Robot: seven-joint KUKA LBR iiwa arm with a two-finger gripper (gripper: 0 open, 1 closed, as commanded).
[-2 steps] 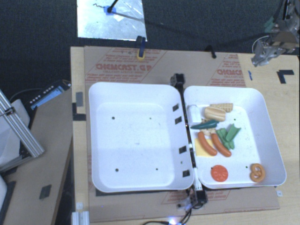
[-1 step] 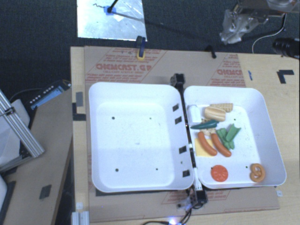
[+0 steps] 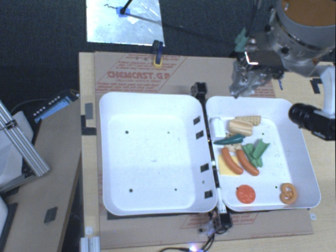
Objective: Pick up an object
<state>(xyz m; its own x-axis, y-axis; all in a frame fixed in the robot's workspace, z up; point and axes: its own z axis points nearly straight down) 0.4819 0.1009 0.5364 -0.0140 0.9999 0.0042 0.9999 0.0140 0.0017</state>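
On the tan bench [image 3: 89, 156], right of a white bin [image 3: 152, 151], a second bin [image 3: 302, 161] holds toy food: one bun [image 3: 240, 126], one dark-green pepper [image 3: 229, 139], two orange sausages [image 3: 239, 160], one red tomato [image 3: 245, 193], one pretzel [image 3: 287, 192]; above hangs the pincer [image 3: 245, 85], grip unclear.

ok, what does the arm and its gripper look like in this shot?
The arm is a thick, rounded grey body with an orange band around it near the top of the picture. Below it sits a darker grey wrist block with a small teal part on its side. The gripper is bare silver-grey metal, small and angular. Thin dark cables run up past the arm.
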